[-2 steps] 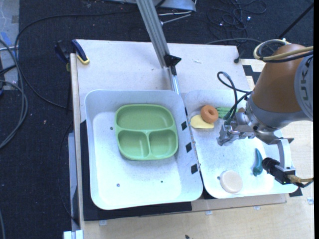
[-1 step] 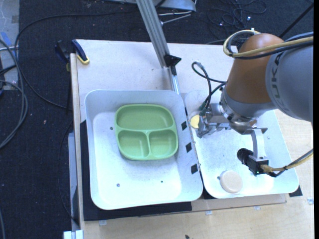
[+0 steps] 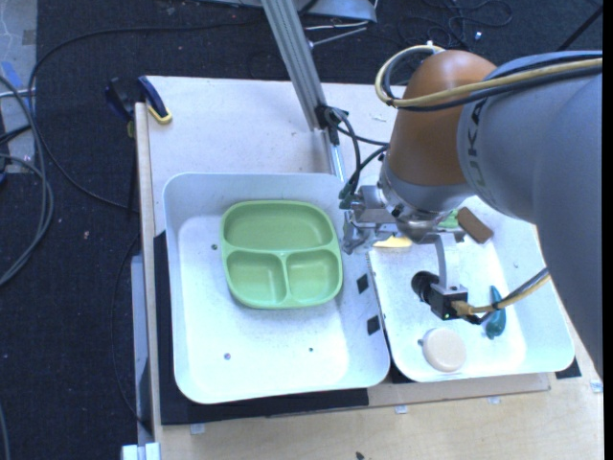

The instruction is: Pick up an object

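Note:
A green three-compartment plate (image 3: pixel 281 254) lies flat in the left bin (image 3: pixel 192 353). In the right bin (image 3: pixel 536 353) a cream round object (image 3: pixel 444 350) sits near the front, a small teal object (image 3: pixel 494 324) is to its right, and a brown block (image 3: pixel 474 225) lies at the back. A yellow object (image 3: pixel 393 243) peeks out from under the wrist. My gripper (image 3: pixel 356 223) hangs low over the wall between the bins, just beside the plate's right rim. The wrist hides much of it, and nothing is visibly held.
The grey and orange arm covers the back of the right bin. A slanted metal pole (image 3: pixel 297 56) rises behind the bins. Black tabs (image 3: pixel 369 305) mark the divider. Open floor shows in the left bin around the plate.

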You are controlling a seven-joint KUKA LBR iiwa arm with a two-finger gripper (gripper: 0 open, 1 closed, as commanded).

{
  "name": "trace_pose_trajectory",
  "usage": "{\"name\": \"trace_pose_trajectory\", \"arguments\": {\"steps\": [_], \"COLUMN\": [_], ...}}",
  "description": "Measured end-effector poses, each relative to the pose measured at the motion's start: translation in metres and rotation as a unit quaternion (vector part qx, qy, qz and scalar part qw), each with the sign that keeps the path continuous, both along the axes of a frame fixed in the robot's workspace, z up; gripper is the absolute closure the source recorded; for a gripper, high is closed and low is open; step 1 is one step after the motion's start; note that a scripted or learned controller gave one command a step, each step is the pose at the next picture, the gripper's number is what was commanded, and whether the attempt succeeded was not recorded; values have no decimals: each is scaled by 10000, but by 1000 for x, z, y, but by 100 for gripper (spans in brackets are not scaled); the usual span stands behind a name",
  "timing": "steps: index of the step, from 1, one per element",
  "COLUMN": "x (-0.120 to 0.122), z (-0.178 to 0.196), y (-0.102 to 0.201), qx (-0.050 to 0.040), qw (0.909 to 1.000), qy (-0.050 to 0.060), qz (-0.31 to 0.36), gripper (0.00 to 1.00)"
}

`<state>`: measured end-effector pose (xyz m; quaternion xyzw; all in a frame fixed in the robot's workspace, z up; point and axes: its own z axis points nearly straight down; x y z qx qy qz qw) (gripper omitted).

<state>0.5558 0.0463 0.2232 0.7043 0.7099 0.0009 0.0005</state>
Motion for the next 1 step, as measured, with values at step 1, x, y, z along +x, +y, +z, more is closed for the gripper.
{"name": "trace_pose_trajectory", "arguments": {"steps": [1], "x": [24], "z": [7], "y": [37], "qx": [1], "qw": [10000], "qy": [-6], "qz": [-8], "gripper": [100]}}
